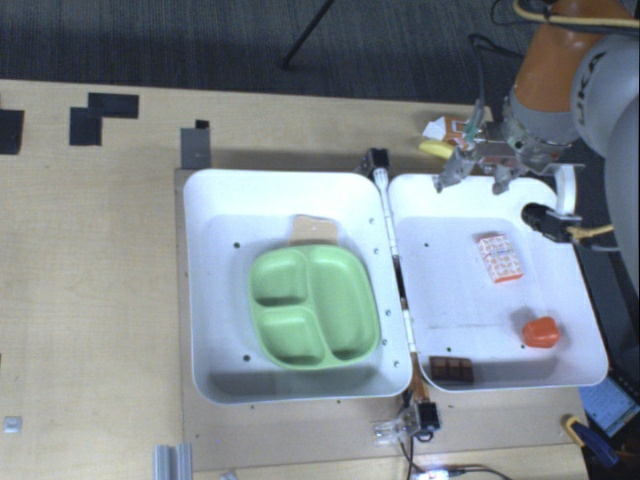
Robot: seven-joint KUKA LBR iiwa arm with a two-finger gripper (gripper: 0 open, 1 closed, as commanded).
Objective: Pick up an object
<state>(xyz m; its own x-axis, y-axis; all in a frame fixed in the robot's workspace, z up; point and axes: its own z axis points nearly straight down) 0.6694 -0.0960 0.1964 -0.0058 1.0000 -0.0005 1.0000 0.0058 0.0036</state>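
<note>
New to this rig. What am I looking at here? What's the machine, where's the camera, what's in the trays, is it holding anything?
One camera, fixed above the bench, looks down at a slant on two shallow white bins side by side. The grey machine with the orange band at the upper right is a robot arm; its two-finger tool hangs over the far edge of the right bin, with nothing visible between its fingers.

The left bin holds a green divided plate with a tan block just behind it. The right bin holds a small orange-and-white packet, an orange object and a dark brown block at the near edge. The job is to pick up one object; none is lifted yet.
</note>
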